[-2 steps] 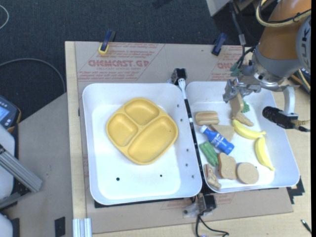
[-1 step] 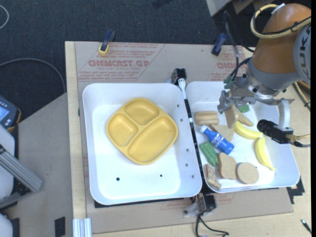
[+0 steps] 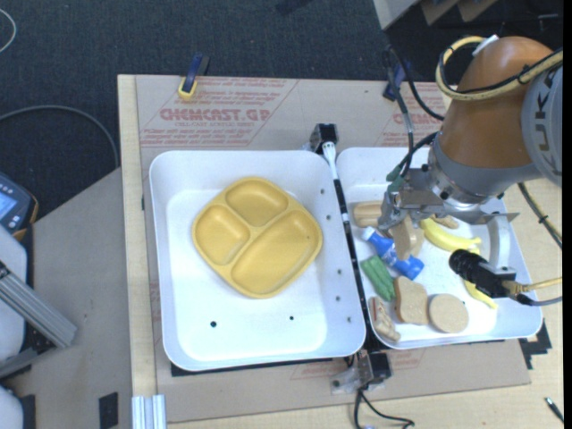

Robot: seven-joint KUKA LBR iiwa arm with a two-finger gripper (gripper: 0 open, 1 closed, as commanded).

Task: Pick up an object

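My gripper [image 3: 399,214] hangs low over the middle of the right bin [image 3: 514,329], under the grey and orange arm. Right below it lies a tan piece [image 3: 409,239], and I cannot see whether the two touch. Around it are a tan bread roll [image 3: 366,213] to the left, a blue toy [image 3: 391,249] and a green pod [image 3: 380,278] in front, and a yellow banana [image 3: 450,236] to the right. Near the front wall sit a round biscuit [image 3: 447,313] and a slice of bread [image 3: 412,301].
The left bin [image 3: 170,239] holds a yellow divided plate [image 3: 257,236] in its middle. A black-and-white divider [image 3: 338,213] runs between the bins. Another brown slice [image 3: 382,317] leans at the right bin's front left corner. A small yellow piece [image 3: 480,295] lies by the biscuit.
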